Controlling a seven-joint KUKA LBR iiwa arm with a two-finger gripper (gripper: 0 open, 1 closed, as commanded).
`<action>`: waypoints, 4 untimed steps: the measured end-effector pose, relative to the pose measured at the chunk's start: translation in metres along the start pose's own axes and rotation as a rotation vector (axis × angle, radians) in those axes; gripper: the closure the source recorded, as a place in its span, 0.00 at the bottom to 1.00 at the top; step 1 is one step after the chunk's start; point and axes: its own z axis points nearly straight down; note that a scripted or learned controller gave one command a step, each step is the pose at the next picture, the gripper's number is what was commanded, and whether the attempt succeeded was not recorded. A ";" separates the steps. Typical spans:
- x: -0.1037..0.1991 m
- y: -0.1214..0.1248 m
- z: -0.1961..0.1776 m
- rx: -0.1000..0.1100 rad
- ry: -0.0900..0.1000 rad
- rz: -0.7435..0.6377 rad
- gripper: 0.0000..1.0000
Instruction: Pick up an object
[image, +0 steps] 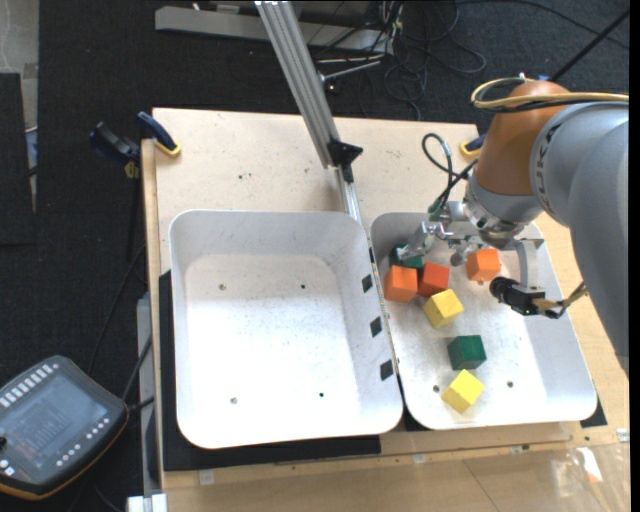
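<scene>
i see the arm (560, 150) reaching in from the right, its orange band sitting above the far end of the right bin (560, 385). the gripper (440, 240) is down low over that bin's far left part, close to the wall shared with the left bin (200, 400). how the jaws stand i cannot tell; the wrist and its cabling cover them, and nothing is visibly caught there

the things to pick all lie in the right bin. an orange block (401, 283) sits near the dividing wall, touching a red-orange block (434, 277) on its right, both just below the gripper. a small dark green piece (410, 258) peeks out right beside the gripper. another orange block (483, 264) rests a little further right, under the wrist. a yellow block (442, 307) lies just in front of the red-orange one, then a dark green block (466, 351), then a second yellow block (463, 390) nearest the front edge

a teach pendant (50, 425) lies on the floor at lower left
</scene>
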 end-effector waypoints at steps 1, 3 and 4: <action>-0.001 0.004 0.006 -0.012 -0.003 -0.001 0.00; 0.009 0.006 -0.056 -0.007 -0.001 -0.003 1.00; 0.009 0.008 -0.111 -0.008 -0.002 -0.002 1.00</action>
